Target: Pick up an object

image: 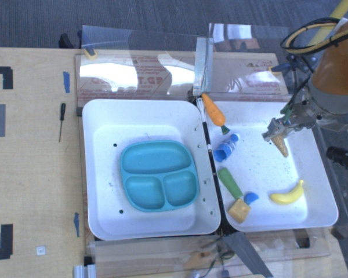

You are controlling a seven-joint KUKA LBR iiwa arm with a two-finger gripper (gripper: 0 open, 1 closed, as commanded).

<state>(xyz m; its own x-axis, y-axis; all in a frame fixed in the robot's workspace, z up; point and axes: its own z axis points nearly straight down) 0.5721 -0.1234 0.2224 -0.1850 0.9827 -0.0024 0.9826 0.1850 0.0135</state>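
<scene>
The hand [276,135] hovers low over the right bin [322,213], whether it grips that tan piece [282,146] I cannot tell, so next comes a clean lift.

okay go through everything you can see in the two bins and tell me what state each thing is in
Blue divided plate: flat in the left bin, compartments bare.
Carrot: lying against the right bin's top left corner.
Blue bottle: on its side.
Green piece: lying flat.
Tan block: resting near the front edge.
Banana: lying loose.
Gripper: low over the right bin.
</scene>
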